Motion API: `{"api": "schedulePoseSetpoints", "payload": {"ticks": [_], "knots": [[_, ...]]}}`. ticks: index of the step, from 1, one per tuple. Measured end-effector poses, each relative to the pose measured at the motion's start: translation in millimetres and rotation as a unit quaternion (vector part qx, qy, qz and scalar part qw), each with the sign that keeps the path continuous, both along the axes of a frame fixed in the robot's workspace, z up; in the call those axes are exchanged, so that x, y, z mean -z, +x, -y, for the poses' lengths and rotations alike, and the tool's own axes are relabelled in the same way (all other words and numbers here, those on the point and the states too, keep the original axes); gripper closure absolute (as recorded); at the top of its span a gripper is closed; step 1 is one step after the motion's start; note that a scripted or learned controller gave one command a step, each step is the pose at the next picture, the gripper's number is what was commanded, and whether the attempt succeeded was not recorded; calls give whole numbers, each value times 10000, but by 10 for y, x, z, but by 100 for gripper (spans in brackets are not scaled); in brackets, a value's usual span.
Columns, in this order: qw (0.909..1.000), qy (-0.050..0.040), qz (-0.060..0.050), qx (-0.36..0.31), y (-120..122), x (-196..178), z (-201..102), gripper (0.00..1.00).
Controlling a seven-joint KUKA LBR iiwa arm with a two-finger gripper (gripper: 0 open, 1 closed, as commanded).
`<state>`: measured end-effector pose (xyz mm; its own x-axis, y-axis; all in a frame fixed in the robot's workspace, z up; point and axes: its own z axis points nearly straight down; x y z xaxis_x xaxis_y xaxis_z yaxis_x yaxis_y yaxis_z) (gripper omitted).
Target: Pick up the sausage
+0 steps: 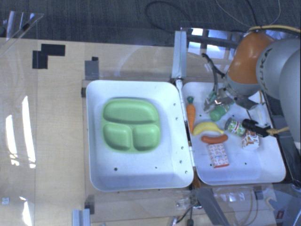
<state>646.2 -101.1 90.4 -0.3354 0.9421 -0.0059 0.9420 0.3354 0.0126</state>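
Sausage (215, 138): small red-orange link, smooth, rounded ends, lying roughly 3-to-9 flat on the floor of the right bin (244, 171), near its middle. Nothing grips it.

Around it: banana (207, 127), yellow, curved, just at its 12, touching or nearly so. Carrot (190, 116), orange with green top, at 10, lying along the bin's left wall. Red-and-white patterned packet (218, 155), flat, rectangular, just at 6. Green-labelled can (233, 125) on its side at 2. Small red-white carton (250, 140) at 3. Green glossy item (217, 112) at 12, beyond the banana.

Gripper (215, 99) sits over that green item, at 12 from the sausage, apart from it. Jaw state: cannot tell, metal parts blur together there. Arm (277, 62): grey shell, orange band, enters from 3.

Left bin (136, 173): white, shallow, rounded corners, holds a pale green three-compartment tray (130, 125), matte plastic.

Bench (47, 140): light wood, glare from clear panels, black tape marks at upper left. Dark carpet (94, 8) with cables behind.
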Motion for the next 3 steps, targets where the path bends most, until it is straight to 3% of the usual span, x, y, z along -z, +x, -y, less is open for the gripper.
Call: {"api": "schedulePoseSetpoints", "payload": {"ticks": [1,2,3], "knots": [[9976,-13,26,-691,-587,-20,105,100],[9969,-2,-34,-784,-1227,-523,133,100],[9875,-41,59,-1573,-1342,-36,-14,100]]}}
